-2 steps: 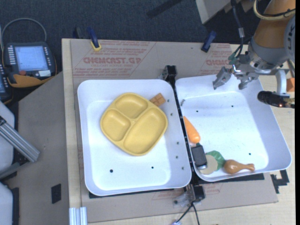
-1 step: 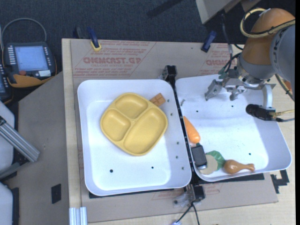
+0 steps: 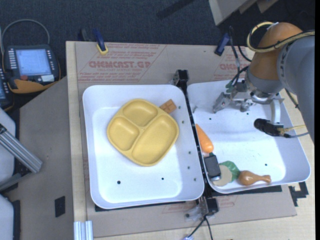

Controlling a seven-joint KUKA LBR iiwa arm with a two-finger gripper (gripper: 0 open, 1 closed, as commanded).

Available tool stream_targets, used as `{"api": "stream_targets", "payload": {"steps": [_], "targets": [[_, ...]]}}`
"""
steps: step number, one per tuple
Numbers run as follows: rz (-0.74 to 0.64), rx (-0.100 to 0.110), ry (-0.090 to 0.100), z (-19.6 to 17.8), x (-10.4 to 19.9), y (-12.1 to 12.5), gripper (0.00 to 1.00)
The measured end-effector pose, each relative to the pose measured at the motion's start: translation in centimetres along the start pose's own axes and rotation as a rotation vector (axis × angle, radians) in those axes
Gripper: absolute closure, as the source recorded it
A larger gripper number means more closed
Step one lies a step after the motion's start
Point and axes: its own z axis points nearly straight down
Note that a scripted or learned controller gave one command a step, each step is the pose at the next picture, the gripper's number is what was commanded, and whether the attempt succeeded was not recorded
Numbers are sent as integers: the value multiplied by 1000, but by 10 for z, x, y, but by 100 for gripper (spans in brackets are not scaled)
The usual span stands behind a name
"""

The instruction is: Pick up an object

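Brown board covers the bench (image 3: 75, 134), and we see two white bins side by side on it. The left bin (image 3: 125, 179) holds a yellow divided plate (image 3: 143, 131), with a small tan block (image 3: 168, 106) touching its far right rim.

Across the divide, in the right bin (image 3: 250, 154), an orange carrot (image 3: 204, 140) lies against the left wall, its long axis running far to near along that wall. Just nearer than its tip sits a black slab (image 3: 212, 166). To the right of that, along the near edge, come a pale disc (image 3: 223, 176), a green piece (image 3: 231, 166) and a brown drumstick (image 3: 250, 177) lying left to right.

We find the hand (image 3: 231, 104) over the far part of the right bin, above bare floor. Its fingers look spread wide, with nothing between them.

We judge the carrot the likeliest pick, since it is the closest thing: it lies to the near left of the hand. A grasp should close across its width, though the bin wall beside it leaves little room for a finger.
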Motion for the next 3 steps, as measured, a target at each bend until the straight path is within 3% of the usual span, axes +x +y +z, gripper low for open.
{"api": "stream_targets", "payload": {"steps": [1, 3], "targets": [[1, -10, -3, -16, -1, 3, 100], [-1, -6, 1, -128, 6, -2, 100]]}}
